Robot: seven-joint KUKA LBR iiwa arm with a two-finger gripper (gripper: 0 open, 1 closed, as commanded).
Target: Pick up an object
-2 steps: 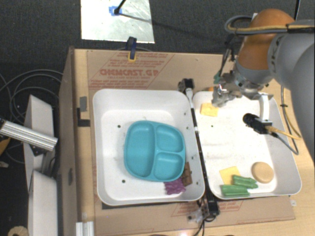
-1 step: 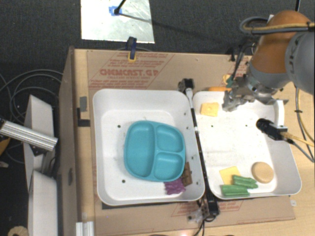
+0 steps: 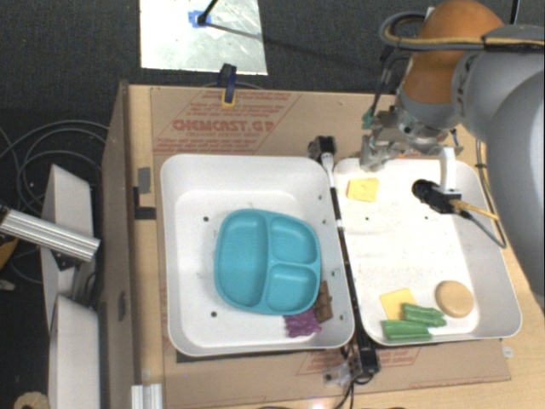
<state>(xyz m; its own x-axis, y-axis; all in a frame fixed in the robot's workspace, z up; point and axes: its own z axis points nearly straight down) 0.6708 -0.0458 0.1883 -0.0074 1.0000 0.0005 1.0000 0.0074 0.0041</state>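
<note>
My gripper [image 3: 373, 157] hangs over the far left corner of the right bin [image 3: 409, 245]. It is just above and slightly behind a small yellow square slice [image 3: 363, 189] and apart from it. At the near end of this bin lie a yellow wedge [image 3: 396, 301], two green pods [image 3: 411, 322] and a round tan bun [image 3: 454, 298]. I see nothing held by the gripper.
The left bin [image 3: 183, 228] holds a blue divided plate [image 3: 266, 261]. A purple lump [image 3: 301, 324] and a brown piece [image 3: 324, 303] lie at the plate's near right edge. A ridge between the two bins runs just left of the gripper. The arm covers the right bin's far right corner.
</note>
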